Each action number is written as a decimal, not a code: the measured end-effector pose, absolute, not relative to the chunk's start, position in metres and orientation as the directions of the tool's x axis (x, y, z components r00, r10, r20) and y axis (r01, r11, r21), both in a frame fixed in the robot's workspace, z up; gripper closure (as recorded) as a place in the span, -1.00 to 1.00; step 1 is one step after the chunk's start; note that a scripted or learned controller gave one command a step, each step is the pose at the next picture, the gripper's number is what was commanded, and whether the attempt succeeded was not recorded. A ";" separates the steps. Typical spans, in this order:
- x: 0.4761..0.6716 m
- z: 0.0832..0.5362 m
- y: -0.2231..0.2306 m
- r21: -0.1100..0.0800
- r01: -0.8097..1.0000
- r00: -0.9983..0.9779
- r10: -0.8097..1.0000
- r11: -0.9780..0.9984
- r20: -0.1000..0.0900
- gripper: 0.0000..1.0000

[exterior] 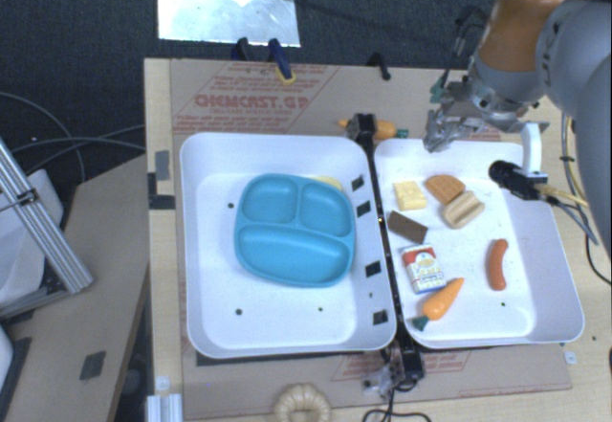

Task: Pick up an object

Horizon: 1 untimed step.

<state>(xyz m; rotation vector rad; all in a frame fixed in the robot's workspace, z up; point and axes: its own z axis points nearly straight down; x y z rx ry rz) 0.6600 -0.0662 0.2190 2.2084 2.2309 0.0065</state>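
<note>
From my seat I see the bench point(249, 95) first, a brown board with red lettering, carrying two shallow white bins side by side. The left bin point(206, 305) holds a blue divided plate point(295, 229), lying flat near its middle, with a bit of something pale yellow peeking out from behind the plate's far edge. The right bin point(535, 286) holds the small food items I could go for. The arm point(540, 23) comes in from the right, grey with its orange band above the wrist, and its gripper point(442, 138) hangs over the far left corner of the right bin, above bare floor; I cannot tell how it is set from this angle, and I see nothing in it. Going down in size inside the right bin: a red sausage point(497, 264) near the right wall, a carrot point(441, 299) at the near side, a small carton point(423, 268) just above it, a tan bread piece point(463, 210) touching a round brown cookie point(445, 187), a dark chocolate bar point(407, 226), and a yellow cheese block point(410, 195) closest to the gripper.
</note>
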 end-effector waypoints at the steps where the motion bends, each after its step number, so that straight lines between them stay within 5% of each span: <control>1: 0.664 0.235 -0.050 0.004 1.000 -0.007 1.000 0.007 0.000 1.00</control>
